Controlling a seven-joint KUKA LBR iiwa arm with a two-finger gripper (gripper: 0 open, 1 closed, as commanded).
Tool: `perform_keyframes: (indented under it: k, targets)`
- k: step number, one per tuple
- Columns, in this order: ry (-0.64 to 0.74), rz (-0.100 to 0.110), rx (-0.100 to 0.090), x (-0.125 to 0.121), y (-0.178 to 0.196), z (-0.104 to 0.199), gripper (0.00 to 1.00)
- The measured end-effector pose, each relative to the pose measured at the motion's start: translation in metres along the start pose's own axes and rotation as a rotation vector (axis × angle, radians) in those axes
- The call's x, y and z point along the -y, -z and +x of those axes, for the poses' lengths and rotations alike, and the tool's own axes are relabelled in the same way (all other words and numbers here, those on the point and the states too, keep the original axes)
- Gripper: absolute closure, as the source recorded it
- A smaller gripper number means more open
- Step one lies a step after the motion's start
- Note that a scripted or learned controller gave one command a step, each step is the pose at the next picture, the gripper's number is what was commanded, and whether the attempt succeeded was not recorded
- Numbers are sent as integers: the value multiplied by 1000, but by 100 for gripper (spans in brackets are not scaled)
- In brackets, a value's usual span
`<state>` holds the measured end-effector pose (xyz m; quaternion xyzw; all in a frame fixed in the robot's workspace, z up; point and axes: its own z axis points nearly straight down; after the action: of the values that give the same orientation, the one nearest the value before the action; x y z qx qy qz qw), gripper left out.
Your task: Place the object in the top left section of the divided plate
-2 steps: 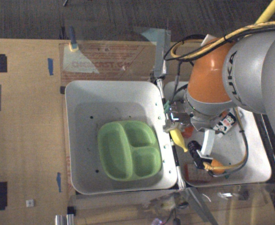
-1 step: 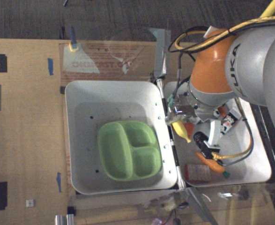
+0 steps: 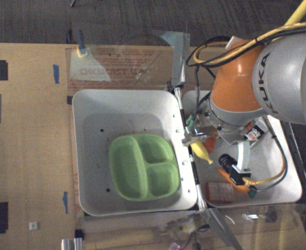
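The small yellow banana (image 3: 201,152), right of centre beside the bin wall under the hand (image 3: 197,134), whose opening cannot be told, looks light, smooth, best gripped mid-body.

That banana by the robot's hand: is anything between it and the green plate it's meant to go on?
Only the bins' rims. The banana lies at the right bin's left edge, beside the gripper; the green plate sits in the left bin, so the two adjoining rims run between them.
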<state>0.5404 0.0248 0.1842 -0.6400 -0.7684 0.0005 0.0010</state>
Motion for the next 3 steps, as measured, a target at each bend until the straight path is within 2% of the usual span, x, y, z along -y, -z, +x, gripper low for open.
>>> perform_keyframes:
  k: [1, 2, 3]
  targets:
    - [107, 0, 0, 15, 0, 21, 100]
    - [171, -4, 2, -40, 1, -29, 100]
    - [217, -2, 1, 31, 0, -27, 100]
